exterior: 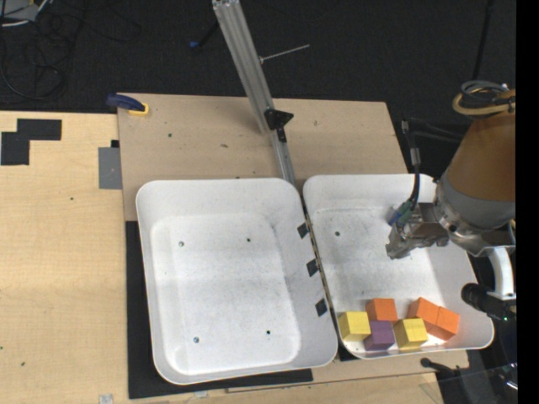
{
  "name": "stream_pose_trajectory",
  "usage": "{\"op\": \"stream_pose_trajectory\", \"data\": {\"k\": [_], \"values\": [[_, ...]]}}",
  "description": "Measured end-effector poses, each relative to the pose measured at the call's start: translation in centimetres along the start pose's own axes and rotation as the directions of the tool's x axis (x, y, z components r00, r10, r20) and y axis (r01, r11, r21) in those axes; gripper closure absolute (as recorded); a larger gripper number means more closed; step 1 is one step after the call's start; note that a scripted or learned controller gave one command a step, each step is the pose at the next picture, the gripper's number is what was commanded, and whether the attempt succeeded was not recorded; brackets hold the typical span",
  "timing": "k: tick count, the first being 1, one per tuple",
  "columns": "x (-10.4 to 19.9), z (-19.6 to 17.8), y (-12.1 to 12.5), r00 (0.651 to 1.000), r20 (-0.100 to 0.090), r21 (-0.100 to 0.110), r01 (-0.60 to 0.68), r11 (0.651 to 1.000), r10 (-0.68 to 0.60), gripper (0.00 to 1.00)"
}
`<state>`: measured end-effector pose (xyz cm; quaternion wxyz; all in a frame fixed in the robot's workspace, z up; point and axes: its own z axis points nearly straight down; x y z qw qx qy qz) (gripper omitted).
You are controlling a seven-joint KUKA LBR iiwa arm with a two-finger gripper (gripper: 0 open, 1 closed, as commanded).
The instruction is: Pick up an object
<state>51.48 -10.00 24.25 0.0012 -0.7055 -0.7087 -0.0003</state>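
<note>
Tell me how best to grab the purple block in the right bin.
Probably from above. The purple block is hemmed in: yellow blocks on its left and right, an orange block behind, the bin's near wall in front. Its top face is the free surface, so bring the tool straight down and pinch front to back, where the gaps look slightly wider.

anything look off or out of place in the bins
Nothing stands out. The blocks sit bunched at the near edge of the right bin, none spilled out, and the gripper hangs above bare bin floor, away from them.
</note>
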Motion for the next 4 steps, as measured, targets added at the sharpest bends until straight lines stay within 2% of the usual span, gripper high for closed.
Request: {"op": "stream_pose_trajectory", "data": {"k": [2,4], "values": [[10.0,2.3,2.1,1.000,0.000,0.002,-0.001,1.000,0.001,1.00],[19.1,1.0,2.0,1.000,0.001,0.002,-0.001,1.000,0.001,1.00]]}}
